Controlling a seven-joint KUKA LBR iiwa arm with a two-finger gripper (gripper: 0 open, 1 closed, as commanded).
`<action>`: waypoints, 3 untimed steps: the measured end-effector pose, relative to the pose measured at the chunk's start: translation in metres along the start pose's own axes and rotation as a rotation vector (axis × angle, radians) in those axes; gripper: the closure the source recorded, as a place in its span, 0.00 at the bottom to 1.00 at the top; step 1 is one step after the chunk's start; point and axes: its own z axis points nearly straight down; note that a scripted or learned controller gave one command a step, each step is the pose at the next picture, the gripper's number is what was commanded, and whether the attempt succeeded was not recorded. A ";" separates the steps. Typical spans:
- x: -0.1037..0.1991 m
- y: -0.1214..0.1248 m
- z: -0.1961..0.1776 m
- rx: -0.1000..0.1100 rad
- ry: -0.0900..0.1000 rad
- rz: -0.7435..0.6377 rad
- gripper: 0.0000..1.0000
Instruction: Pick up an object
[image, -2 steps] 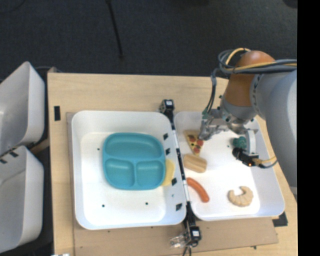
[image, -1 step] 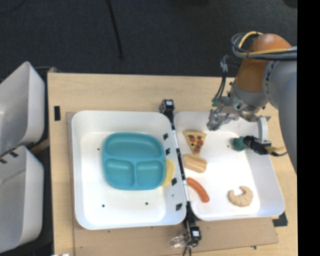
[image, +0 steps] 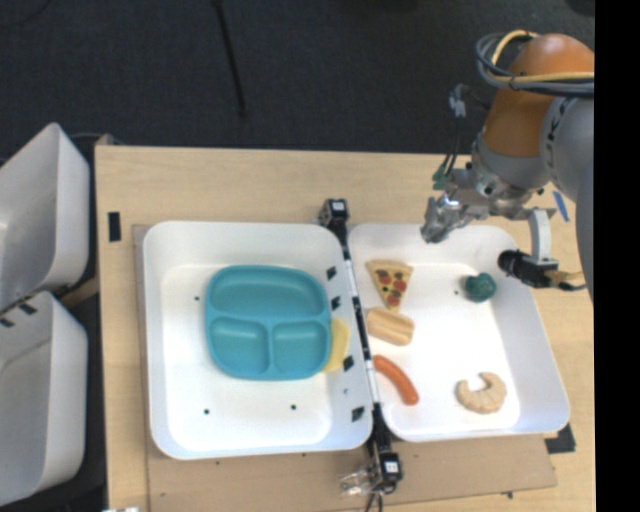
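We can't tell jaws (image: 437, 232) state; pizza slice (image: 390, 283) just below-left of them looks light, stiff plastic, thin & flat, so we'd pinch across its narrow width.

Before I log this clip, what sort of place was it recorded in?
Most likely a robotics lab bench set up for grasping trials. Two white bins sit side by side on a wooden board, one holding a teal divided plate, the other toy foods such as a pizza slice and croissant, with the gripper above.
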 end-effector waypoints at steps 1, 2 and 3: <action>-0.002 -0.002 -0.065 -0.002 -0.001 -0.001 1.00; 0.044 -0.012 -0.069 0.005 0.002 -0.001 1.00; 0.088 -0.028 -0.053 0.008 0.002 -0.002 1.00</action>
